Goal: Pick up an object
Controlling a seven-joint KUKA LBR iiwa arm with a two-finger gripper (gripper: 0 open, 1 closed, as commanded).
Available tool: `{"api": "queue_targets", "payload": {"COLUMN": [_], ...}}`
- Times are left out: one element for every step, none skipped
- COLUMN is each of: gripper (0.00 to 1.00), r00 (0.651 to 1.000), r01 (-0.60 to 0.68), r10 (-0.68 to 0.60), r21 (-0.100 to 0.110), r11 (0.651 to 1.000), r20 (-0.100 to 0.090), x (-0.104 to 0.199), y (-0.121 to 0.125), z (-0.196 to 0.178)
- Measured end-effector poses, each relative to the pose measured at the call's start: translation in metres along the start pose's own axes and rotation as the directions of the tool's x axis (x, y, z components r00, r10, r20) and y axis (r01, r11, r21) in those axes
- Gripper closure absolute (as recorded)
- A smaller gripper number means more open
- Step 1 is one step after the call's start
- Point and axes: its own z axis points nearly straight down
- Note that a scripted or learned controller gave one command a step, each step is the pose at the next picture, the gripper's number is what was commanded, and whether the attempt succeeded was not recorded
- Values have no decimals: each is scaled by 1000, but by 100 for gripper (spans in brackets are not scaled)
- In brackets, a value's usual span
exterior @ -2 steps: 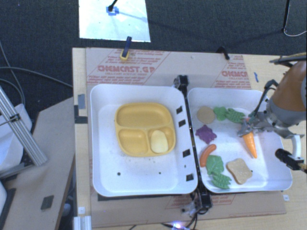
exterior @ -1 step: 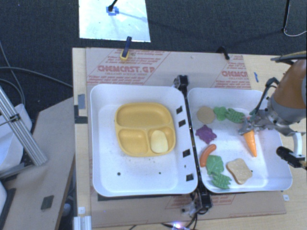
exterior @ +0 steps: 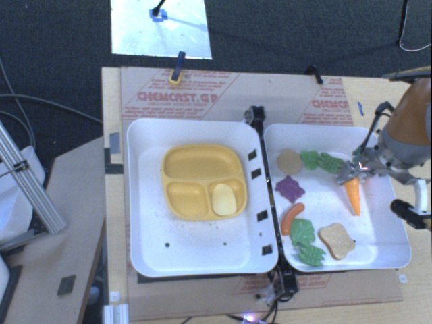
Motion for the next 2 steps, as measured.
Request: {"api": "queue_targets", "payload": {"gripper": [100, 100], "r00": [1000, 1000], "r01": [2, 4], "r10": [-2, -4], "r21": [-4, 3], "r11": [1000, 1000], "r20": [1, -2], "x": [0, 65], "y": [41, 18], "z": [-25, -43]}}
